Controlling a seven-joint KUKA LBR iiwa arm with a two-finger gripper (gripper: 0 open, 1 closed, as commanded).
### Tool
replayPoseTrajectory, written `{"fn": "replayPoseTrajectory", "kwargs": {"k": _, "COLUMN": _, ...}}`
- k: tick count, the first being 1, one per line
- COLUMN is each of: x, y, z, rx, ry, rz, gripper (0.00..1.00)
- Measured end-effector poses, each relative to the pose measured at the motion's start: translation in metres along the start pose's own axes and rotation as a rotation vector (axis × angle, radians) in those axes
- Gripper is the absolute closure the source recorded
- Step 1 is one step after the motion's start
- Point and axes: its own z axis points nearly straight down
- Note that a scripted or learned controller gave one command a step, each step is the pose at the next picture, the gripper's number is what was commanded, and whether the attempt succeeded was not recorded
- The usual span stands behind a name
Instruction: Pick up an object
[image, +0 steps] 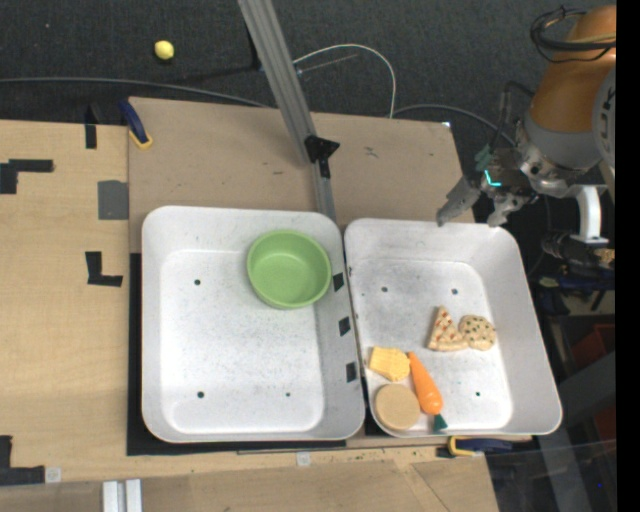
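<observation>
Pincer (470, 211) hangs over the right bin's (530, 330) back rim, fingers spread apart, holding nothing. Carrot (425, 384), cheese (389, 363), round cracker (397, 407) and two cookies (461, 331) sit near that bin's front. Green bowl (288, 268) is in the left bin (170, 330).

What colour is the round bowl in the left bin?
The round bowl is light green, seen in the camera view.

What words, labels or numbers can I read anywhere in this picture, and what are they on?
None can be read.
The green bowl, the two white bins, the toy carrot and the cookie carry no print.
The black tape marks on the bench form shapes, not letters.
The gripper shows a small teal light, no text.
</observation>
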Motion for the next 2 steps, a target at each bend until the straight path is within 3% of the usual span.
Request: {"fn": "replayPoseTrajectory", "kwargs": {"k": 2, "x": 0.015, "y": 0.006, "z": 0.118, "rx": 0.006, "ry": 0.001, "rz": 0.001, "gripper": 0.0}}
